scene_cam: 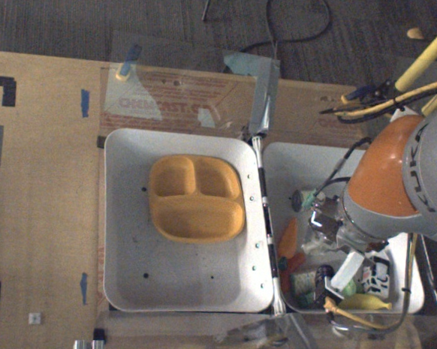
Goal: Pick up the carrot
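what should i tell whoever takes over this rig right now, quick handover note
Claw: low over the right bin, amid the clutter; whether it is open or shut cannot be told.
Carrot: lying in the right bin near its left wall, just left of the claw, not between its tips.
Also there: a banana and a can at the bin's near end. An orange divided plate sits in the left bin.
Done: arm is over the right bin.
Left: grip the carrot and lift it.

One camera hangs above the surface [36, 193] and looks down at a slight slant, toward 12 o'clock, where a strip of dark floor [141, 6] shows. It stands far enough to hold both bins: the left bin [120, 275] whole, the right bin [280, 160] partly under the arm [399, 177], which enters from 3 o'clock.
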`<action>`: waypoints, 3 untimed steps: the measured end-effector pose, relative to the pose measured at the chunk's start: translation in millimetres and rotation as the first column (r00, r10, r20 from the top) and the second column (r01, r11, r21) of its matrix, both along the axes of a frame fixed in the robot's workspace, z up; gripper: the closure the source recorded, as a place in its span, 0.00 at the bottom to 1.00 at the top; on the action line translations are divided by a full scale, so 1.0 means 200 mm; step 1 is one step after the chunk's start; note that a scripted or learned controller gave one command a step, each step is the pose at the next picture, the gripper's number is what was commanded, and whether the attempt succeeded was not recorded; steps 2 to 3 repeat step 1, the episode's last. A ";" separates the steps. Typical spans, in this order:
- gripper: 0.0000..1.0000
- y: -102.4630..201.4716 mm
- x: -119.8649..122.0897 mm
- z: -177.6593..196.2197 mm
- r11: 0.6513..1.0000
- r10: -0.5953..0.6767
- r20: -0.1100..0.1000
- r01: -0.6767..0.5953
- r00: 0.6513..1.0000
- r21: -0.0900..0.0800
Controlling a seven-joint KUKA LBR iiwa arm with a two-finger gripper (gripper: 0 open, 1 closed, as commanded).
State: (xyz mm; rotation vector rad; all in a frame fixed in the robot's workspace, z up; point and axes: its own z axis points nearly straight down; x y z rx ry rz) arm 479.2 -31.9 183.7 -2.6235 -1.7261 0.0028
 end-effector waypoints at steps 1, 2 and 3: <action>1.00 0.39 0.00 0.00 0.919 0.395 -0.001 -0.395 0.919 0.002; 1.00 0.39 0.00 0.00 0.919 0.395 -0.001 -0.395 0.919 0.002; 1.00 0.39 0.00 0.00 0.919 0.395 -0.001 -0.395 0.919 0.002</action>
